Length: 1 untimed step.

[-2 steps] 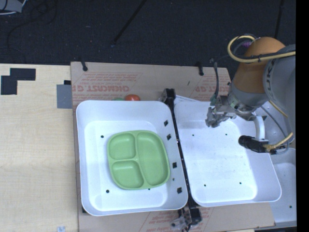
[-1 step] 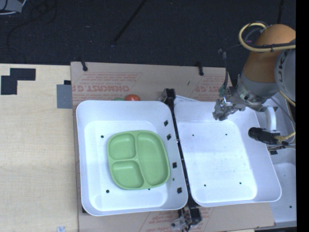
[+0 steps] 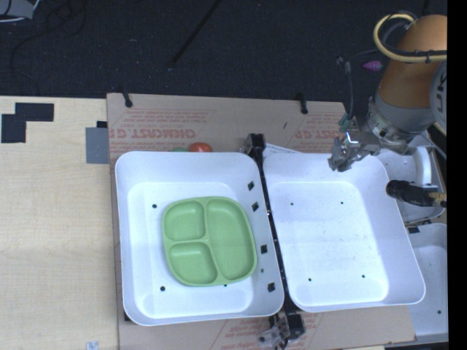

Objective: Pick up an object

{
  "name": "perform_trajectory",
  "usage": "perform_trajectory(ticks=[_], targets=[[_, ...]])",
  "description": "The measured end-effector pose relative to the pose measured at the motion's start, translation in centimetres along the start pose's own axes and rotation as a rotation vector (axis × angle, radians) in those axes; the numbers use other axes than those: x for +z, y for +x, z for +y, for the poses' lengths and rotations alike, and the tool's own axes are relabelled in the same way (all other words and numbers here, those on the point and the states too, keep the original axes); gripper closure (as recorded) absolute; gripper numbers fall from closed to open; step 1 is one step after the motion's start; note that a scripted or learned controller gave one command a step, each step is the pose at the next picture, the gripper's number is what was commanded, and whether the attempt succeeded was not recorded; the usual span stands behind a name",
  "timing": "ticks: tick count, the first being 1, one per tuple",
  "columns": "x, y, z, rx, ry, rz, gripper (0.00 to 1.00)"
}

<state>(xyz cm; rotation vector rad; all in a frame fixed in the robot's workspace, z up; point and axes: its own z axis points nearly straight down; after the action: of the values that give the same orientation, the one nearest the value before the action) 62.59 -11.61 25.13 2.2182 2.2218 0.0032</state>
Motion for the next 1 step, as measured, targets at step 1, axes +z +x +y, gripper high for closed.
perform_trajectory(ticks=[1], targets=[[0.64, 6.0, -1.66, -0.001, 0.008, 0.002, 1.0]])
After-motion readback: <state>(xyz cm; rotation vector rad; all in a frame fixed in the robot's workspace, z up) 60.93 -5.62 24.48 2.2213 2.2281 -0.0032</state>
